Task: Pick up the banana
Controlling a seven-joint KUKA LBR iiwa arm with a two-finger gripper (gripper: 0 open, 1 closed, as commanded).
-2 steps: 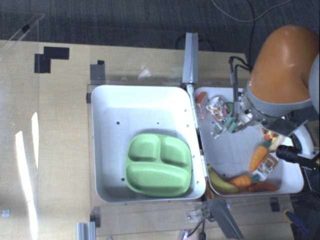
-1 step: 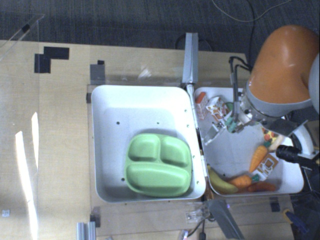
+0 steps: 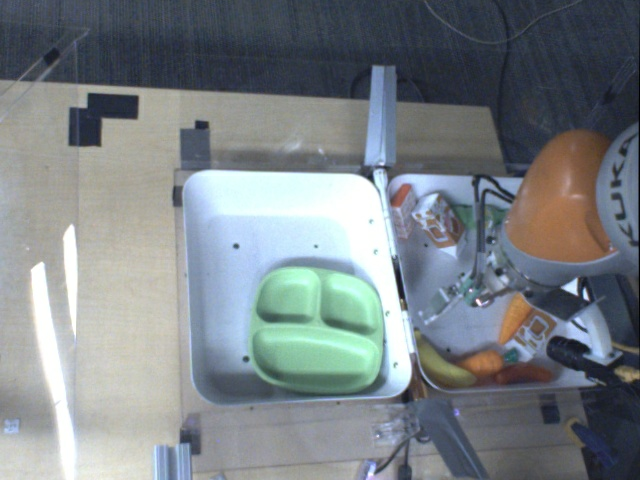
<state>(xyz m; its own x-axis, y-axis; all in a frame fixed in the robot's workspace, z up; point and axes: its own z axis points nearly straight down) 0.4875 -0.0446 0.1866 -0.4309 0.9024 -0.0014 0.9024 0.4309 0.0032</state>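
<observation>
Banana [image 3: 443,366] lies in the right bin [image 3: 432,320]; tool [image 3: 478,290] above, grip state unclear.

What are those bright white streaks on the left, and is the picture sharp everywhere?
Camera view: the streaks look like glare on a clear sheet over the bench; the green tray casts a soft shadow in its bin; the arm looks blurred; the banana is small but legible.

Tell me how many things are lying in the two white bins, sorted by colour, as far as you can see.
Green: 1, the divided tray
Yellow: 1, the banana
Orange: 1, a carrot-like piece
Red: 1, a piece beside it
Orange-and-white cartons: 2
Total: 6; the arm hides part of the right bin.
</observation>
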